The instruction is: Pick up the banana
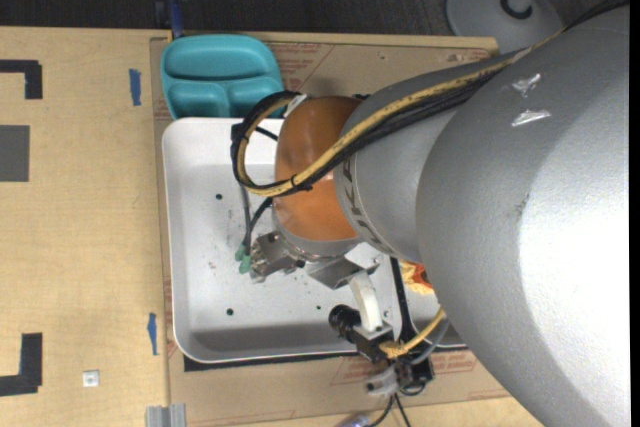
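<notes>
My end effector [262, 257] sits low in the white bin [200, 215], can't tell its state, and w/ my arm covering whatever's beneath I can't spot the banana, so I'd go slow & confirm it first.

No legible text or labels.

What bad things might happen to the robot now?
The gripper is low in the white bin, so it might bump the floor. The arm covers much of the bin, so the camera may misjudge the grab. Loose cables hang near the teal tray and could snag.
</notes>
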Controlling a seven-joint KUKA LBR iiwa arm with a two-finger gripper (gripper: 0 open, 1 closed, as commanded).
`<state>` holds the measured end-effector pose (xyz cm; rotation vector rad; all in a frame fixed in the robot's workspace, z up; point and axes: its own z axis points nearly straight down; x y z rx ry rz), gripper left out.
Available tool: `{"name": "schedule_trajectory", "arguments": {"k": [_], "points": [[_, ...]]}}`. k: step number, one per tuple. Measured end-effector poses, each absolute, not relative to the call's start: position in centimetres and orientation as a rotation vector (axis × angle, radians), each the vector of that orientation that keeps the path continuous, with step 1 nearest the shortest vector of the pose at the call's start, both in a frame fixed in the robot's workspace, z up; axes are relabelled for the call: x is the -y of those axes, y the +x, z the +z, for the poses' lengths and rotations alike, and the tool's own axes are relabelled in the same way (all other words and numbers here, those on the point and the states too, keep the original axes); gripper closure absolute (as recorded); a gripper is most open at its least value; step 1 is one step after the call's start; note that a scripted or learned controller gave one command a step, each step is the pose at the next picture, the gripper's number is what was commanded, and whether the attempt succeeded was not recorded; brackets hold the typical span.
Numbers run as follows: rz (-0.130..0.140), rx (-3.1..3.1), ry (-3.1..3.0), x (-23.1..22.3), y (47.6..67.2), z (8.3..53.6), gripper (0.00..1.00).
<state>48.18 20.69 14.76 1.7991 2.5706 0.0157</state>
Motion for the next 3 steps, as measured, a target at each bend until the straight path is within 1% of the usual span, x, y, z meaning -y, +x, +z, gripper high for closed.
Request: {"name": "schedule_trajectory", "arguments": {"k": [1,2,3], "points": [[0.018,-2.570,1.798,-20.7,48.2,15.7,1.00],[0.005,-2.765,1.491,-21.0,48.0,8.8,1.00],[0.007,-2.764,1.492,-21.0,48.1,9.8,1.00]]}}
